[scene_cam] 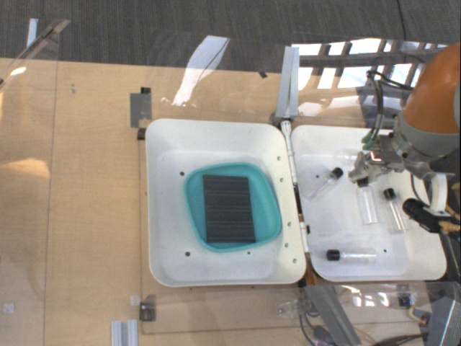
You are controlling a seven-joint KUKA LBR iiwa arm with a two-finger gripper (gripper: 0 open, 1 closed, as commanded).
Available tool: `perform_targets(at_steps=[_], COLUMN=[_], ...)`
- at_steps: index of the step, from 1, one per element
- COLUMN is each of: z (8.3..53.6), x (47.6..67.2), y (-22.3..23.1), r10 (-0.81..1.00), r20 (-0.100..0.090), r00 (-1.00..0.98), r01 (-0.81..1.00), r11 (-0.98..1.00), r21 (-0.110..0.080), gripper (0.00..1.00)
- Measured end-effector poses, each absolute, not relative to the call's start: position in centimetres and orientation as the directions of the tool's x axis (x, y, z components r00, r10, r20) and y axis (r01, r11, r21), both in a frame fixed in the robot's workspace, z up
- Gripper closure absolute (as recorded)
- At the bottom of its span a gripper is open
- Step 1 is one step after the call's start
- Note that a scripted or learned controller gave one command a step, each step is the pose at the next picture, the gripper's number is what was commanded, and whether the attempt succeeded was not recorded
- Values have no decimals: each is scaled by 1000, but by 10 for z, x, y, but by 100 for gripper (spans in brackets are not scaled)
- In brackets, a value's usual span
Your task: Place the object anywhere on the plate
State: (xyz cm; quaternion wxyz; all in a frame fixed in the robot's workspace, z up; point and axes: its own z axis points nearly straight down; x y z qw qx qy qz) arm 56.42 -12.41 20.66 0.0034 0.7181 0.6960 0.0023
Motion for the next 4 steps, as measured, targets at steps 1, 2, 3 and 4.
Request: perform_targets(at_steps=[1,2,3,4], z=[219,185,202,202], x=[572,584,586,586], y=[-50,21,112,112], r10=[958,943,881,881], r20=[-2,-1,-2,-2], r00=[-286,-333,-474,-473], r01=[958,943,881,881], r11=[286,333,474,473], r21=[7,5,7,7], gripper=[100,100,100,0])
